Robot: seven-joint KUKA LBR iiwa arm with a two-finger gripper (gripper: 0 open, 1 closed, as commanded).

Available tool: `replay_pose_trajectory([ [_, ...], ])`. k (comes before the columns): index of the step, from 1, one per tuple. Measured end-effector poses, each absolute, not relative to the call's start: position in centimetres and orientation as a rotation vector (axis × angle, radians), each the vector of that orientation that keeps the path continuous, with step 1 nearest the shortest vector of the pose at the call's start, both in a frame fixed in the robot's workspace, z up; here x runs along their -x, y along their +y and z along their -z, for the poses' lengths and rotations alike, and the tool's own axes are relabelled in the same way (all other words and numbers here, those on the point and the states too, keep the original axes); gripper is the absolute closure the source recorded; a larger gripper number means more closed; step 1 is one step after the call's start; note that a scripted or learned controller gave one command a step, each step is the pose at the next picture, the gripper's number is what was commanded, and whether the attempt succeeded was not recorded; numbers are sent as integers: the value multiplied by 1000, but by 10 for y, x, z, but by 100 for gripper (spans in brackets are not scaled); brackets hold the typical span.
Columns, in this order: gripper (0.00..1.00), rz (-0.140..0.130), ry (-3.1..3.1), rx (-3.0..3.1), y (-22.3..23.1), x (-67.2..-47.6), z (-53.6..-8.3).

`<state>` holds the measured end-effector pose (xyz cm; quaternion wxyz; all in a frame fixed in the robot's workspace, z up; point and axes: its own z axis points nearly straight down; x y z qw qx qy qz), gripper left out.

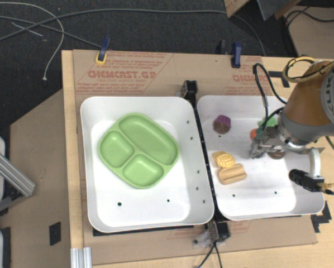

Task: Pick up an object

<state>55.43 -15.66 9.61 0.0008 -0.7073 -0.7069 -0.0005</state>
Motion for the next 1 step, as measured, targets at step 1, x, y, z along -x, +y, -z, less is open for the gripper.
replay_pose_trajectory([
  [1,100,6,-2228,2224,-152,-557,-160],
])
